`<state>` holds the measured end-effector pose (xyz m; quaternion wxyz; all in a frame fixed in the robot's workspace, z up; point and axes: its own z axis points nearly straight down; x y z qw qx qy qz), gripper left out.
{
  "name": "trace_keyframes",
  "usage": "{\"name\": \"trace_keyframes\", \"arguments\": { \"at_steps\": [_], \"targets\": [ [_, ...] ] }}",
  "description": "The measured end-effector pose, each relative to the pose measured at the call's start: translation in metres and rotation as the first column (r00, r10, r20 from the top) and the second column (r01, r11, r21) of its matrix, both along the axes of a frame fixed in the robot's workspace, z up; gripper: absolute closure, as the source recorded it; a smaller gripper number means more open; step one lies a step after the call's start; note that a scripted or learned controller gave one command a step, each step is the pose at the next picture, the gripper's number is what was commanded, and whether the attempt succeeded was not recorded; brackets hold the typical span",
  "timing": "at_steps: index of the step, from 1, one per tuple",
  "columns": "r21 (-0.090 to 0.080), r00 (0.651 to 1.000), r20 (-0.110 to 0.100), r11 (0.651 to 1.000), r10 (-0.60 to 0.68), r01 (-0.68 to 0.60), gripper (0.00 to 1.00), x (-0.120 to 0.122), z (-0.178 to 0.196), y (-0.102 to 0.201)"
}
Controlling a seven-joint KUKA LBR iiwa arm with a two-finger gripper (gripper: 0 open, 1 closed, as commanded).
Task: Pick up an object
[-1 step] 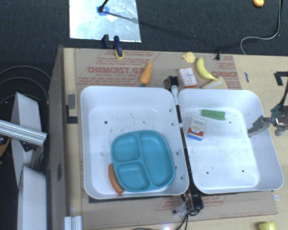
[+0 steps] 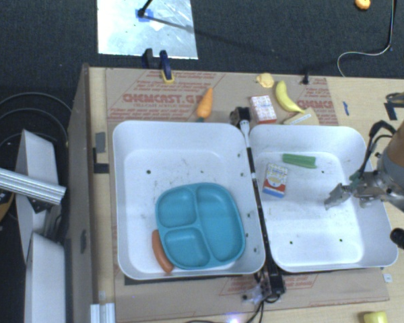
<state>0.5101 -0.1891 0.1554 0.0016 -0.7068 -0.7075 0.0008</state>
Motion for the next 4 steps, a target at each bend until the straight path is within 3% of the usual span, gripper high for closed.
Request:
{"name": "trace_keyframes", "arguments": {
  "at_steps": [1,2,3,4],
  "targets": [
    [-0.002,1.0,0.007,1.0,0.002,-0.002,0.0,0.025,0.002,-0.017],
    [-0.001,1.0,0.009,1.0,0.009,-0.009,0.0,0.089,-0.073,0.04],
    [0.007,0.999,-0.03,1.0,0.014,-0.013,0.0,0.155,-0.073,0.017],
    [-0.002,1.0,0.005,1.0,0.004,-0.004,0.0,0.159,-0.071,0.08]
  ]
}}
